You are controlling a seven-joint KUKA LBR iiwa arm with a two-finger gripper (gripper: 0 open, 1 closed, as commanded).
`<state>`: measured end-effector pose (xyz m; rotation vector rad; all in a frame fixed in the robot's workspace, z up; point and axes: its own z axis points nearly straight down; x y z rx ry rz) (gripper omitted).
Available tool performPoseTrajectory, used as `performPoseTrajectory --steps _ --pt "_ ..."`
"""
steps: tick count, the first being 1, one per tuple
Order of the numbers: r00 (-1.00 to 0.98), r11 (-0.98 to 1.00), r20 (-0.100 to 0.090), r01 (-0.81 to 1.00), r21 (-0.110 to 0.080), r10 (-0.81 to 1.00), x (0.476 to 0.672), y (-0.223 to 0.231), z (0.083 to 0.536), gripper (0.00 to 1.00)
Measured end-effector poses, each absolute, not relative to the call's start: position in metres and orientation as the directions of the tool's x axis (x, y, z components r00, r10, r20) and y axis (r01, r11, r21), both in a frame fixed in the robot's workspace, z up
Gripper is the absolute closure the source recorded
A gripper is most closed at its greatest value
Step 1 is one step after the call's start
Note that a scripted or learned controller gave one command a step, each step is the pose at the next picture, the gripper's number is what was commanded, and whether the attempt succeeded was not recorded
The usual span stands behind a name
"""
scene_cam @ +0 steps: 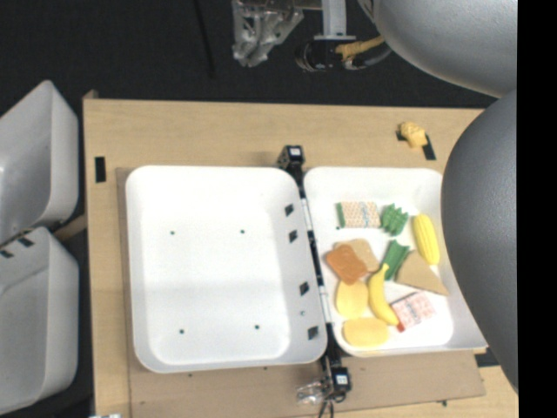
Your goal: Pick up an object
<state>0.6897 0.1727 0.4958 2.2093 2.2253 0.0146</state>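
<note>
The right bin (374,179) holds several toy foods. Among them are a striped wafer (357,214), a yellow corn cob (426,239), a brown toast slice (346,264), a banana (379,297), a tan cheese wedge (424,277), green pieces (393,221) and a pink-and-white packet (412,308). Two pale yellow discs (365,332) lie at the bin's near left corner. My gripper (258,43) hangs high beyond the bench's far edge, well away from both bins, with nothing seen in it.
The left bin (209,268) sits beside the right one, joined by black clips along the shared rim. A small yellow item (412,133) lies on the bench behind the right bin. The arm's grey body (487,198) overhangs the right side.
</note>
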Motion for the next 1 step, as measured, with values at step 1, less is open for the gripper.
performPoseTrajectory --steps 1 --pt "-0.007 0.007 0.001 1.000 0.004 1.000 0.6642 0.2243 0.5168 1.00"
